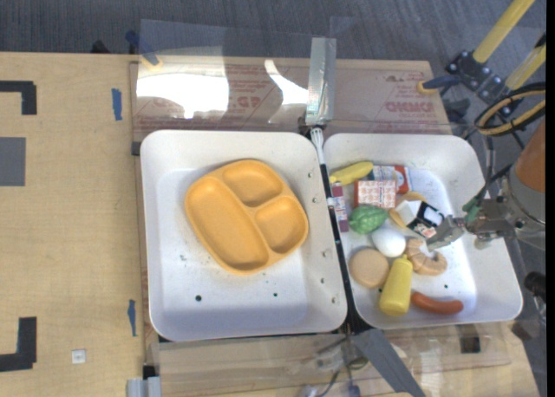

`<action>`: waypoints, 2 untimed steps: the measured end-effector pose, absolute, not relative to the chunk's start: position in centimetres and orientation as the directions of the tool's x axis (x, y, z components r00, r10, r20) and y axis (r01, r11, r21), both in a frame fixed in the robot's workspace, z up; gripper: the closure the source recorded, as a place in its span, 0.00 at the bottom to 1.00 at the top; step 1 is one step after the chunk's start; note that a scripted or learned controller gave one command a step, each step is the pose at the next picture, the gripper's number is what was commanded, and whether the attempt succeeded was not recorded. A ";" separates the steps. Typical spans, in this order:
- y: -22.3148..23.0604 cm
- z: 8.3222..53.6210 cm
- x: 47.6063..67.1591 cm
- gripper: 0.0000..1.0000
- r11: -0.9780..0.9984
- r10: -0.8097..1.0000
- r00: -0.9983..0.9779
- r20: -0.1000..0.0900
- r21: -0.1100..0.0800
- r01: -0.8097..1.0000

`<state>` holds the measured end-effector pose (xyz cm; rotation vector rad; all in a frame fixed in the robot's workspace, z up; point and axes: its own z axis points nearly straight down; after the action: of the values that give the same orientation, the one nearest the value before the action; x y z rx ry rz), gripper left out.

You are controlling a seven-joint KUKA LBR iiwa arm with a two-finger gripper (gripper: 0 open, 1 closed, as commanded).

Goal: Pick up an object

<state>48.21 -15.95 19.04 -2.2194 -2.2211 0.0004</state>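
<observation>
**Gripper low over a crowded right bin, nothing in its grasp yet**

The shallow white left bin point(165, 300) carries one thing: an orange three-compartment plastic plate point(245, 213), lying flat near the bin's centre and well apart from the arm.

Across the divider, the shallow white right bin point(494, 291) is packed. At its 12 o'clock lie a yellow banana-like toy point(350, 172) and a red-and-white printed carton point(378, 192). Toward the middle sit a green leafy toy vegetable point(368, 218) and, touching it, a white egg-shaped toy point(389, 243). At 7 o'clock rests a tan round bun-like disc point(368, 267); just beside it stands a tilted yellow squeeze bottle point(396, 284), and at 5 o'clock lies a red sausage toy point(436, 304).

The grey two-finger gripper point(444, 237) reaches in from 3 o'clock, its tips down among a small black-and-white packet point(424, 218) and a tan pretzel-like toy point(427, 260). No object is visibly between the fingers, and whether they are spread or closed cannot be told at this size.

Any of these toys would serve as the object to pick up; the packet and pretzel are nearest. The risk, in my judgement, is the crowding: closing here could pinch two pieces at once, nudge the egg away, or slip off the flat packet, leaving the lift with nothing.
</observation>
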 end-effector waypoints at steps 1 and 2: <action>-10.4 9.7 48.7 0.00 -0.283 0.959 0.283 0.000 0.030 0.959; -9.8 9.3 49.4 0.00 -0.085 0.996 0.085 -0.006 0.027 0.996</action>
<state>49.37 -9.78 9.33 -2.3319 -2.1405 -0.0222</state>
